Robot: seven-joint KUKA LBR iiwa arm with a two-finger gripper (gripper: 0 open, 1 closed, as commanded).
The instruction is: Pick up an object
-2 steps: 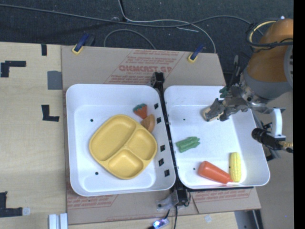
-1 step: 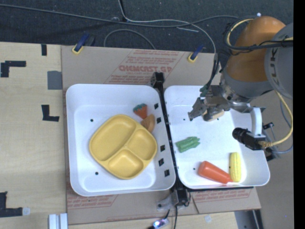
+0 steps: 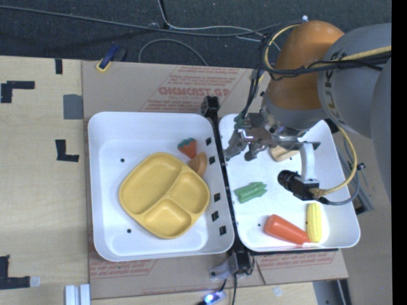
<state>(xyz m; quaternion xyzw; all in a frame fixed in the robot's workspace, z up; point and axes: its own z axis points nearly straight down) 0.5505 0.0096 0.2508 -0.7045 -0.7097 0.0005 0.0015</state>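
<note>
Arm: your arm (image 3: 318,62) comes in from the right and hangs over the right bin (image 3: 340,234), orange band up top.
Gripper: the gripper (image 3: 245,146) sits near that bin's upper left corner, just beside the divider; whether it is spread or pressed together, I cannot tell from this angle, and nothing shows between its tips.
Nearest thing: the green piece (image 3: 250,191) lies on the bin floor just below the gripper in the picture, toward the near edge.
Its axis: long side runs roughly left to right, tilted slightly up at the right end.
The relation that counts: you need to come toward the near edge and down; I judge a grip across its short side suits best.
Others here: carrot (image 3: 285,229) and corn (image 3: 315,222) sit touching near the front right, well apart from the gripper; a tan piece (image 3: 284,152) lies just to its right.
Left bin: yellow plate (image 3: 165,194), two small bits by the divider.
Risk: my guess, the divider crowds the left finger.
</note>
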